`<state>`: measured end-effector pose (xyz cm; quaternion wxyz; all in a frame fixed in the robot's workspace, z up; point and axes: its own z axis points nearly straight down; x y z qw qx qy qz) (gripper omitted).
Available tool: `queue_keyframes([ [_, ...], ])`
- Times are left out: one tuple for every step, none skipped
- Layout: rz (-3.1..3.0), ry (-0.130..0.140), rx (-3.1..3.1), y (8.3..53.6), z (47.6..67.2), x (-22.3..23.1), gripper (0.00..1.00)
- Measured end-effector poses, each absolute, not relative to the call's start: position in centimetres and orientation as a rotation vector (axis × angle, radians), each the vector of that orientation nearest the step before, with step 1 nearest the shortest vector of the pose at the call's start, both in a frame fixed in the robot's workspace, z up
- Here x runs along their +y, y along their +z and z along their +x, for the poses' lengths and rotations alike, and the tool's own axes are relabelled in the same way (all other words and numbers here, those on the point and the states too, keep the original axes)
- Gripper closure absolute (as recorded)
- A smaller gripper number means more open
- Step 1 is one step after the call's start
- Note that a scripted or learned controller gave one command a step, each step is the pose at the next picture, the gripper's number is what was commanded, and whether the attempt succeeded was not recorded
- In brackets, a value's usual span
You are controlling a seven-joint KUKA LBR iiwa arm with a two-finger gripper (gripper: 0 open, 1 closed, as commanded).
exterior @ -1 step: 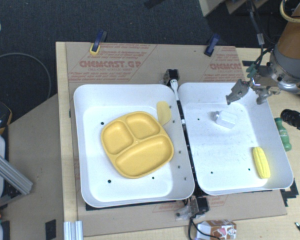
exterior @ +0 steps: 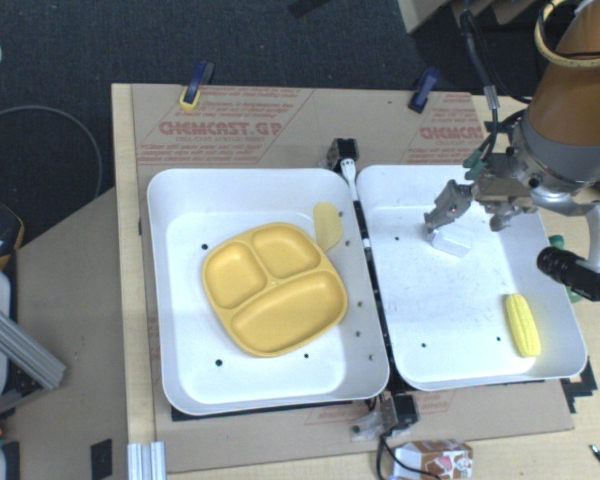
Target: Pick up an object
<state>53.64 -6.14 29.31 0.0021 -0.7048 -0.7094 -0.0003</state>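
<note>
Corn cob [exterior: 522,324], yellow, is seen lying in the right bin [exterior: 450,368] near its right wall. The gripper [exterior: 472,210] is held over that bin's upper part, fingers spread, nothing between them, well apart from the cob. A yellow divided plate [exterior: 273,286] is seen in the left bin [exterior: 180,368].

Divided plate [exterior: 274,287] in left bin [exterior: 170,268]; corn cob [exterior: 522,324] in right bin [exterior: 410,358].

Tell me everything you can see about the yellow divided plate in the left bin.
The plate is yellow, looks like matte plastic, with rounded corners and three compartments: two small, one long. It lies flat, right way up, turned at a slant, near the middle of the left bin. Nothing sits in it. A small pale yellow piece lies at its upper right corner; contact is unclear.
</note>
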Motion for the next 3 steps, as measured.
queue_keyframes([
  [-2.210, -0.015, -2.237, 37.0, 47.8, 2.5, 0.00],
  [-2.221, -0.005, -2.225, 37.6, 48.0, 2.0, 1.00],
  [-2.219, -0.007, -2.228, 40.2, 48.0, 5.2, 1.00],
])
